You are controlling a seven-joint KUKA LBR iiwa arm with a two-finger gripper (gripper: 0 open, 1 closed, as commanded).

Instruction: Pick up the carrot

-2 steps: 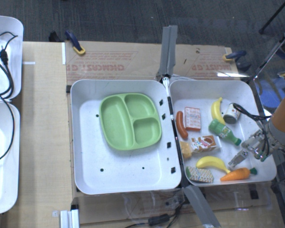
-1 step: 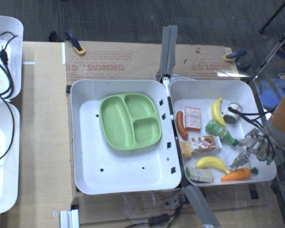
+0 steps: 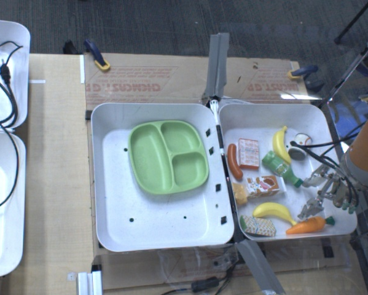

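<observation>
Two white bins sit side by side on my bench. The left bin (image 3: 104, 183) carries a green divided plate (image 3: 169, 157), lying flat near its middle. The right bin (image 3: 322, 118) is crowded with toy food.

The carrot (image 3: 306, 226) lies on its side in the near right corner of the right bin, orange body pointing left and its green top toward the bin's right wall. Just to its left is a yellow banana (image 3: 274, 210), and below that a small patterned packet (image 3: 258, 226) against the near wall. A second banana (image 3: 281, 145) stands farther back, beside a green bottle (image 3: 281, 166) and a red and white box (image 3: 248, 152). A sausage (image 3: 234, 161) lies along the left wall, with a snack box (image 3: 263, 187) close by.

My gripper (image 3: 316, 203) comes in from the right and hangs directly above the carrot, its metal fingers (image 3: 308, 210) angled down and to the left. The lower fingertip looks very near the carrot's upper side, but nothing sits between the fingers. They look parted, with a gap between the upper and lower one, though cables and linkages clutter the wrist.
</observation>
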